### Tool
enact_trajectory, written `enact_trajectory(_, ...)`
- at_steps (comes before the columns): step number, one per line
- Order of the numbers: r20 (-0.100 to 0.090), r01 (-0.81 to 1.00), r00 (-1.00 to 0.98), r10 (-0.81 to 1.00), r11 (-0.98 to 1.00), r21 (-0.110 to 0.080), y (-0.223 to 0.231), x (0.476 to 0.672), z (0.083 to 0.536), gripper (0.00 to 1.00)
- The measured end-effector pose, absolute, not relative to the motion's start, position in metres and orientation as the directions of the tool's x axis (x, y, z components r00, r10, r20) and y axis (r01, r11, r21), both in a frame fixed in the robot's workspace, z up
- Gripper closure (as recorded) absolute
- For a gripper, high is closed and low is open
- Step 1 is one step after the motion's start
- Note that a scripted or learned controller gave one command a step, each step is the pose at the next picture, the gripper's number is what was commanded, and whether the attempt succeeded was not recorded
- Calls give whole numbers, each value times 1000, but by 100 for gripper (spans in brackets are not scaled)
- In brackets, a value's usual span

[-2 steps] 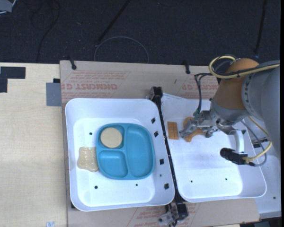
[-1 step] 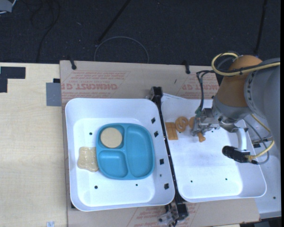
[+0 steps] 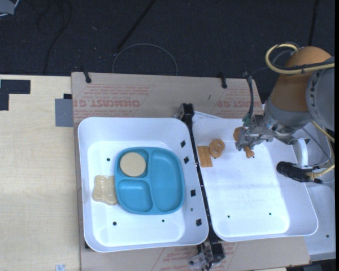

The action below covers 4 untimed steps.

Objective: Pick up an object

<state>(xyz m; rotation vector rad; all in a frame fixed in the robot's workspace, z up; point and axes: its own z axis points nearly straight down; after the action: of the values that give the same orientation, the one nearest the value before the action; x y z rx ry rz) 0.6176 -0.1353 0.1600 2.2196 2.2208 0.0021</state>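
My gripper point(image 3: 248, 145) hangs over the back left part of the right bin point(image 3: 254, 208). A small orange piece point(image 3: 238, 134) shows just to its left, and another orange bit sits right under its tip. A tan ring-shaped piece point(image 3: 217, 147) lies a little further left, beside a flat orange rectangle point(image 3: 203, 155) near the bin's left wall. I cannot tell whether the gripper holds anything.
The left bin point(image 3: 96, 219) holds a blue compartment plate point(image 3: 158, 185) with a round tan disc point(image 3: 132, 164) in its back left section. A pale beige piece point(image 3: 105, 189) lies beside the plate. A black divider point(image 3: 194, 168) runs between the bins.
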Motion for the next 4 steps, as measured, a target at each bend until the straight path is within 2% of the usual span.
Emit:
enact_trajectory(1,0,1000,-1,1000,1,3,-129,626,211,100)
enact_trajectory(2,0,1000,-1,1000,1,1,-131,626,259,100)
enact_trajectory(4,1,1000,-3,1000,3,-4,-21,620,257,100)
